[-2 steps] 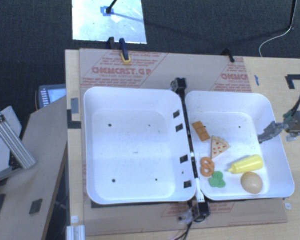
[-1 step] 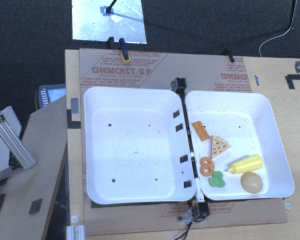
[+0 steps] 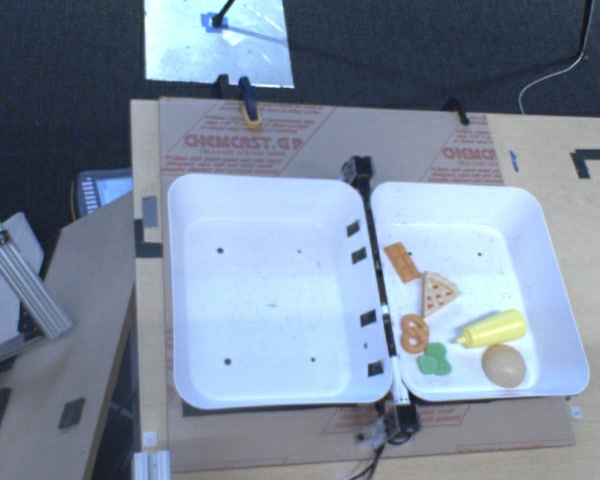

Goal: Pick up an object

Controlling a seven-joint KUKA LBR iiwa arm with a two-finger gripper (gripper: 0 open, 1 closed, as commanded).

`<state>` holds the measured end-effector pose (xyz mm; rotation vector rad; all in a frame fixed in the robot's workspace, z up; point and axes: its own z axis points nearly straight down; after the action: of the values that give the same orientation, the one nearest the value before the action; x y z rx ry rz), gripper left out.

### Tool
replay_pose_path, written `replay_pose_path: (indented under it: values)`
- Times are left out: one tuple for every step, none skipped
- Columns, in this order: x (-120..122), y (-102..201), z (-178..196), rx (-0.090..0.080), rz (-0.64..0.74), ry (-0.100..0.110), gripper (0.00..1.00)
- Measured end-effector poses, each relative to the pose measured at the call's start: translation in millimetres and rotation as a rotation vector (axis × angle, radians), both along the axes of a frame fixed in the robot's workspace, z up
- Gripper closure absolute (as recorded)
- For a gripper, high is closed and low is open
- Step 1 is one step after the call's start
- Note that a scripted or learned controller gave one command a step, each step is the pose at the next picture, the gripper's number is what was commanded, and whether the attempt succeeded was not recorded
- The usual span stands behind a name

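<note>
On the table, right bin holds yellow bottle, egg, pretzel, all untouched; pick not started; fingers' state: cannot tell.

Right bin — bottle behind egg, pretzel left.

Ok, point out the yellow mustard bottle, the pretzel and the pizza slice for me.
yellow mustard bottle (image 3: 496, 327), camera view, middle of its body.
pretzel (image 3: 413, 333), camera view, its centre.
pizza slice (image 3: 438, 293), camera view, middle of the wedge.
</note>
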<state>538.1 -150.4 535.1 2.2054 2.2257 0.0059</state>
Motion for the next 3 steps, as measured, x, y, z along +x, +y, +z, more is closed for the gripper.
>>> replay_pose_path:
  values:
    - [-54.6, -60.1, 0.5, 0.001, -0.016, 0.006, 1.0]
    - [-31.1, 7.9, -0.2, 0.004, 0.002, 0.005, 1.0]
    - [-33.5, 126.0, -0.1, 0.006, 0.007, 0.005, 1.0]
